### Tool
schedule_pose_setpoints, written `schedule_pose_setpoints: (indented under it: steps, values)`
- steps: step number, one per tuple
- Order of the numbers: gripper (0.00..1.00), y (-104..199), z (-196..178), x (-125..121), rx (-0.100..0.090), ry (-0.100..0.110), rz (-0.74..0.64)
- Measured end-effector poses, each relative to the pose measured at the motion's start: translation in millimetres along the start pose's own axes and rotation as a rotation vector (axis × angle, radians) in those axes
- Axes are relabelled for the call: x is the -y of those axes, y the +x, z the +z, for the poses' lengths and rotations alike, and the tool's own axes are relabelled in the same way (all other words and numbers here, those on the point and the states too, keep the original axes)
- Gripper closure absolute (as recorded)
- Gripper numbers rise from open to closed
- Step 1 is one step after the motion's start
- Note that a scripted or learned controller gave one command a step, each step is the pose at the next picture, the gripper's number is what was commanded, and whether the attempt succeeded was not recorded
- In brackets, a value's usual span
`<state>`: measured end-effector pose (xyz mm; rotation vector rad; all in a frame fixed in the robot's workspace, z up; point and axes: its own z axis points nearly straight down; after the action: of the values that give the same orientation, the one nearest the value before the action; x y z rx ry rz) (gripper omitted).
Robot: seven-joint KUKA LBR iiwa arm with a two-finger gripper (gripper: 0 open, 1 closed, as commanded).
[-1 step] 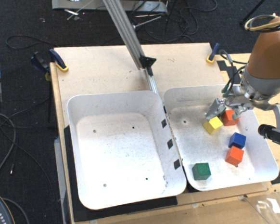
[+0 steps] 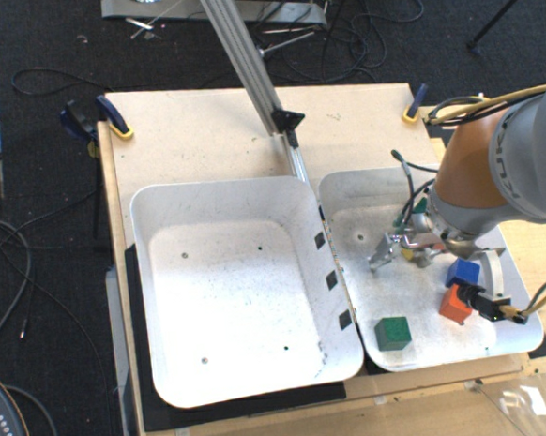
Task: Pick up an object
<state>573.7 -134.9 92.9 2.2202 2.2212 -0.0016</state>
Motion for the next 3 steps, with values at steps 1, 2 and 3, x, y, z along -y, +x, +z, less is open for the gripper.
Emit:
schedule_pose_setpoints:
  steps: [1, 2, 3]
  values:
    - [0.00, -54, -3, -74, -0.008, 0.008, 0.000]
    - [0.00, -15, -2, -51, -0.002, 0.002, -0.004]
    - [1.00, -16, -13, -52, 0.000, -0.001, -0.004]
